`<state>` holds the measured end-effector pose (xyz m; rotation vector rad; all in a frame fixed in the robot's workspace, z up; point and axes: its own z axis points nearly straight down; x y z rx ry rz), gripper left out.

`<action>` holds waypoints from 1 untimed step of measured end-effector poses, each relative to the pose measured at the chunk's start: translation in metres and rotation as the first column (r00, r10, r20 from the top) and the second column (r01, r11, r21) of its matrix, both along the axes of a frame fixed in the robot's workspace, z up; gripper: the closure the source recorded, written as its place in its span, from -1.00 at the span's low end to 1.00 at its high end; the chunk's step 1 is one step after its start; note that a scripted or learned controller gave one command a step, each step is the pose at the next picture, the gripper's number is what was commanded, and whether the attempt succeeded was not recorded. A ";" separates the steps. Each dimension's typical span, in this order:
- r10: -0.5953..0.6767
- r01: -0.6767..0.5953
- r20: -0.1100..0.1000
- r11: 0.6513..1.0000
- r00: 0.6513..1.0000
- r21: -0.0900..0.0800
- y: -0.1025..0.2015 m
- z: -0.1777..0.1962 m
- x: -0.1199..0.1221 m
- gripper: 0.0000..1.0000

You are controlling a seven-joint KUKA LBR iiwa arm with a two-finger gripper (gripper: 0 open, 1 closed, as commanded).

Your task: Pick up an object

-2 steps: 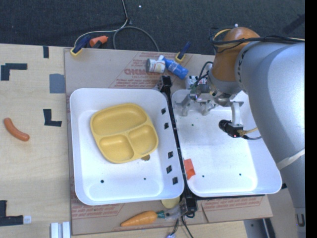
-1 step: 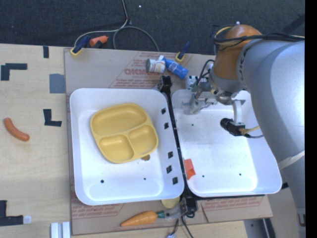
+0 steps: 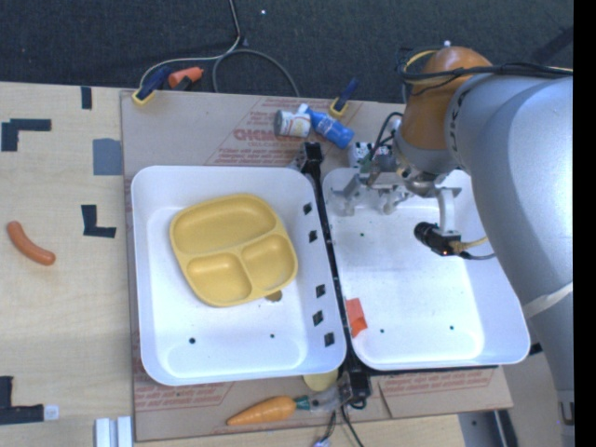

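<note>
You get one readable bit: red print on the cardboard sheet [image 3: 244, 138] under the bins, far side, just left of the small bottle [image 3: 292, 122]. It looks like "CHEM", the rest cut off by the left bin [image 3: 149, 250]. The bottle's label is too blurred for you to read.

Off the bins: toy carrot [image 3: 262, 410] on the cardboard sheet [image 3: 244, 140] at the near edge, sausage-shaped orange toy [image 3: 31, 243] far left on the wooden bench [image 3: 56, 324], well apart from everything. Behind the bins a white and blue bottle [image 3: 315, 124] lies on its side, with an orange-handled clamp [image 3: 169, 81] at the cardboard's back left corner and a blue clamp [image 3: 344, 95] near the bottle
</note>
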<state>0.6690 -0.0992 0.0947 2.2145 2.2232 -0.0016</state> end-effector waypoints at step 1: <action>0.001 -0.001 0.000 1.000 1.000 0.001 0.001 0.010 0.000 1.00</action>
